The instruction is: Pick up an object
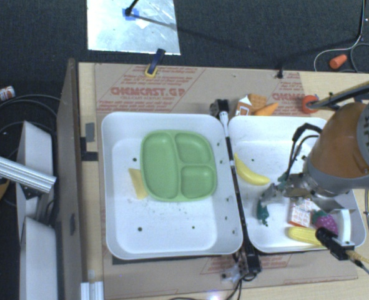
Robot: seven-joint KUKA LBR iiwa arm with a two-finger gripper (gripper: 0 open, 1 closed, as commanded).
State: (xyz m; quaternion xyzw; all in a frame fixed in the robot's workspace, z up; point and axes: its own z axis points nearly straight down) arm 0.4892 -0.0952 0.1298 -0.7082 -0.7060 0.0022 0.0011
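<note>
The arm (349, 145) leans in from the right over the right-hand bin (259, 136), its orange band bulking above the wrist. The gripper (273, 194) sits low near the middle of that bin, but from here it is a dark tangle and I cannot tell whether the fingers are apart or together, nor whether anything is between them.

Around it lie the bin's things: a banana (250, 172) up against the left wall, a small dark green toy (261, 213) just below the gripper, a red-and-white packet (300, 214) to the right with something purple (326, 220) beside it (possibly toy grapes), and a yellow piece (304, 235) along the bottom edge.

The left bin (118, 230) holds a green divided plate (178, 165) with a pale yellow slice (138, 183) touching its left rim. An orange carrot (265, 109) rests on the bench (147, 89) behind the bins.
</note>
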